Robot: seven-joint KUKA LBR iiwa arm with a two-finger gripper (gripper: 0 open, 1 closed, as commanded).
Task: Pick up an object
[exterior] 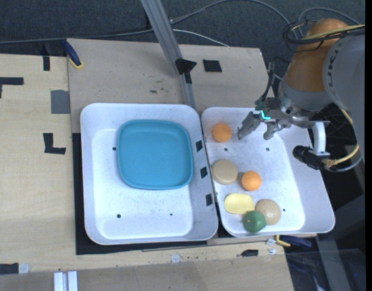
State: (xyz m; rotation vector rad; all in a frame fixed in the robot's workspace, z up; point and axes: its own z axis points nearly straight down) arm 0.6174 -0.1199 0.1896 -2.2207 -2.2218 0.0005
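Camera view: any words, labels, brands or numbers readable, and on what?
None readable. The blue plate, the two white bins, the round items and the hand bear no visible print. Black tape patches on the bench are plain marks, not letters.

Two bins sit side by side on the worktop (28, 162) — a plate (154, 153) in the left bin (94, 217), six balls clustered in the right bin (307, 205).

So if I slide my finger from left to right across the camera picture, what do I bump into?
Left bin → blue plate → orange ball → gripper → the arm's orange band.
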